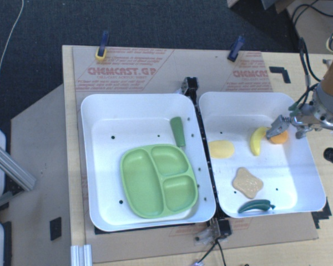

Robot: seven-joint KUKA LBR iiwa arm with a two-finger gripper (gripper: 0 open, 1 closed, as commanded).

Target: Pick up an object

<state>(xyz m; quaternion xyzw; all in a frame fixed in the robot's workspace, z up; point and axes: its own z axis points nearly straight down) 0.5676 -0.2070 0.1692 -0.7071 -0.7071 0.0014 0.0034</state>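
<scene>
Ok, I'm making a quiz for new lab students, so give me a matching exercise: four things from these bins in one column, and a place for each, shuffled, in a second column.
Things:
1. green divided plate
2. banana
3. tan cookie-shaped piece
4. dark green pepper-like piece

Places:
A. right bin, at its near edge
B. left bin, filling its near middle
C. right bin, far side, just left of the end effector
D. right bin, middle, below the yellow oval piece

Pairs: 1-B, 2-C, 3-D, 4-A
</scene>
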